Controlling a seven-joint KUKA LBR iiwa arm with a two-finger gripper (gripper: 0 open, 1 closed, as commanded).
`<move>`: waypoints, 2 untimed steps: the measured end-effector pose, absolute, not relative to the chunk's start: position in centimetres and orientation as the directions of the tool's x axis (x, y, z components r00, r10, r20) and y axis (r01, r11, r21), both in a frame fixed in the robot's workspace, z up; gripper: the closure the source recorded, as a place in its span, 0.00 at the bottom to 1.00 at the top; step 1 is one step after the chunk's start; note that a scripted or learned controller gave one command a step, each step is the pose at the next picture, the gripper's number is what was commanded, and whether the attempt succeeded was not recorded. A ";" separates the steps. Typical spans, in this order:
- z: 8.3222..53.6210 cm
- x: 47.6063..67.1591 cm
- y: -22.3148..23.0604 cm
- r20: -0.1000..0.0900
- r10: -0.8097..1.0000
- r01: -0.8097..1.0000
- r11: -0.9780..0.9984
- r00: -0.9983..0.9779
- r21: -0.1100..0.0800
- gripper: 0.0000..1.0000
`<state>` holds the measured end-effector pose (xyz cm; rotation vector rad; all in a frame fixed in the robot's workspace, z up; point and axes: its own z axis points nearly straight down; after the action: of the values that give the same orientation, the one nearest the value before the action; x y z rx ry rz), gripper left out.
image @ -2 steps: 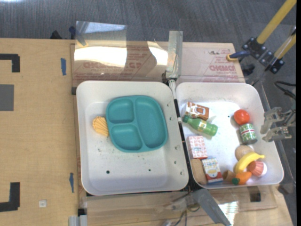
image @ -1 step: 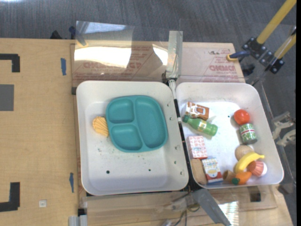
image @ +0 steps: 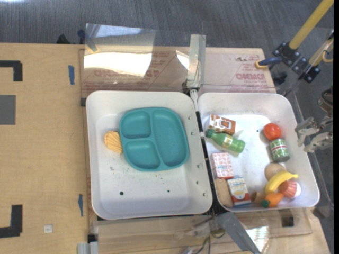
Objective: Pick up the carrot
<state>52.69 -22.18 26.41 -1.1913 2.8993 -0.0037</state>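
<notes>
Status: the pick has not started. No grasp is in place, so the approach, the closure and the lift are all left to do.

1. Locate the gripper (image: pixel 312 134). It sits at the right wall of the right bin (image: pixel 254 100), about level with the rim. It is small and blurred, so you cannot tell whether it is spread or pressed together. Nothing is visibly held in it.

2. Locate the carrot (image: pixel 273 199). It is the small orange piece lying on the floor of the right bin, against the front wall. From the gripper it is well apart, toward the front of the bench and a little further into the bin.

3. Note the crowding around the carrot. The banana (image: pixel 280 180) lies just beside it on the gripper's side, probably touching. A juice carton (image: pixel 239 190) stands near it on the side away from the gripper. The tomato (image: pixel 272 131) and the can (image: pixel 279 150) lie between the two, closer to the gripper.

4. Disregard the left bin (image: pixel 100 157). It holds a teal divided plate (image: pixel 153 138), far beyond the carrot from the gripper.

Treat the task as near zero progress. Expect the banana and the front wall to limit access.
</notes>
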 end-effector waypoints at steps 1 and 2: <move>27.2 51.2 -22.2 -0.003 -0.843 -0.843 0.538 -0.538 -0.003 1.00; 27.1 49.2 -22.3 -0.002 -0.941 -0.941 0.340 -0.340 -0.002 1.00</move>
<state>49.16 -22.26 27.10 -1.8034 2.5684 -0.0011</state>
